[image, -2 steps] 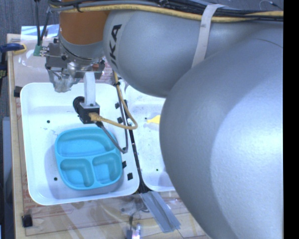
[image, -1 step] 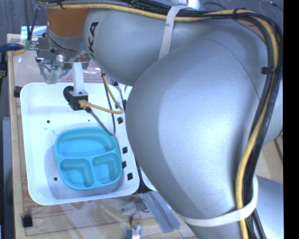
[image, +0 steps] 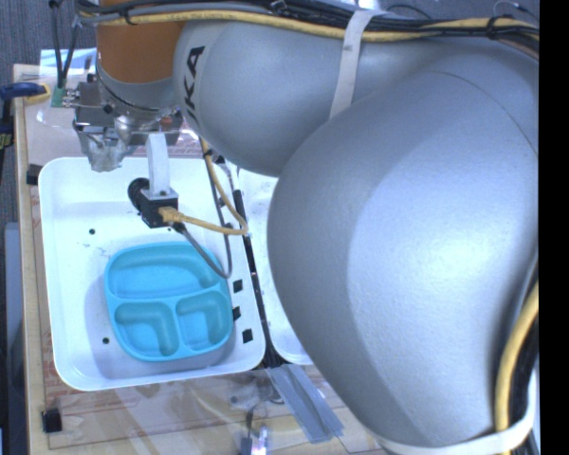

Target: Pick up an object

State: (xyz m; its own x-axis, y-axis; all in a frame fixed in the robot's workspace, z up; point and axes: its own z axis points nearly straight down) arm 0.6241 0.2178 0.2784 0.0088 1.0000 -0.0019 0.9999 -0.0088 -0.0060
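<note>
Evidently poised between tries, the gripper (image: 103,150) hangs over the far left corner of the left bin (image: 64,218), and whether it is open or closed cannot be told from this angle; nothing shows in its grasp. Well apart from it, the blue divided tray (image: 167,303) lies flat on the bin's near floor, probably the likeliest pick. The grey arm (image: 398,207) looms across the right side.

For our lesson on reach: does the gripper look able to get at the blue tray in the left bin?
Probably yes. The gripper hangs over the far edge of the left bin, and the blue tray lies uncovered in it.
</note>
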